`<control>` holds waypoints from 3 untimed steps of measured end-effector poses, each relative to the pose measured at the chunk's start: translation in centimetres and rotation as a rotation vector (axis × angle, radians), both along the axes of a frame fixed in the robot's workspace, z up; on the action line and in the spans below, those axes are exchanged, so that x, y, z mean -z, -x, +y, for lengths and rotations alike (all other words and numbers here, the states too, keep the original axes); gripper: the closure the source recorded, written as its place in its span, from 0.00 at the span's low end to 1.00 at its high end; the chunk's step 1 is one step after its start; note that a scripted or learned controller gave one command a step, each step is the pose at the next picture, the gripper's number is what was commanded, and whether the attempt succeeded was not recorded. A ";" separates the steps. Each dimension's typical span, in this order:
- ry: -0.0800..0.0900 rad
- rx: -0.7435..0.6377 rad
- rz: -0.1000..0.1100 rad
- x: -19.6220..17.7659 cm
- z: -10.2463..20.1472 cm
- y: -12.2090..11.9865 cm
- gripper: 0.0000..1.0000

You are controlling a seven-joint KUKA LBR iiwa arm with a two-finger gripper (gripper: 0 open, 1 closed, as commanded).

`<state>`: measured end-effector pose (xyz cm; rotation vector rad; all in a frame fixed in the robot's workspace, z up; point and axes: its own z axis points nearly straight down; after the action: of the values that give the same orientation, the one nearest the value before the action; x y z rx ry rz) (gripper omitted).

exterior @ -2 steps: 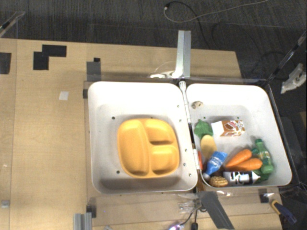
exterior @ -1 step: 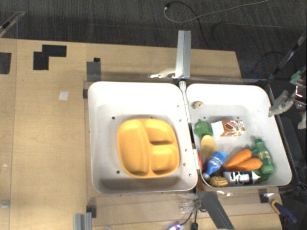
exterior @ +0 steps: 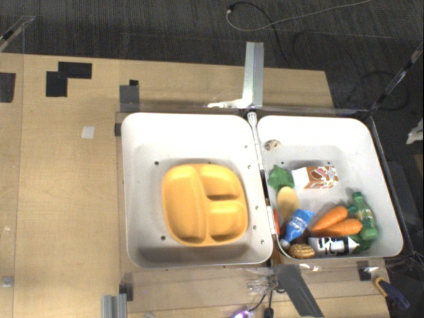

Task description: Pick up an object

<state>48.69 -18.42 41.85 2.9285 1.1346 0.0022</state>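
Right bin (exterior: 371, 144) is crowded at its near corner. The upper carrot (exterior: 329, 218) lies exposed: descend vertically and grip across its narrow width.

Even, moderately bright overhead light; a slightly soft picture.
The white bins (exterior: 199, 128) show mild glare, a soft shadow hugs the yellow tray (exterior: 204, 203) inside the left bin, and the floor (exterior: 165, 12) beyond stays dim.

A yellow divided tray (exterior: 202, 203) is seen in the left bin (exterior: 142, 177). Black tape patches (exterior: 66, 76) are stuck on the wooden tabletop (exterior: 59, 197). A cable (exterior: 298, 12) lies on the dark floor.
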 end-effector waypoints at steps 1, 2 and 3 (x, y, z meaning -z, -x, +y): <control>-0.001 0.361 0.000 -1.6 -1.3 0.0 0.00; -0.001 0.504 0.001 -1.6 -1.6 -2.3 0.00; -0.002 0.517 0.004 17.9 -2.0 -1.7 0.00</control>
<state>50.43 -20.43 23.91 3.1239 0.3490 -0.0035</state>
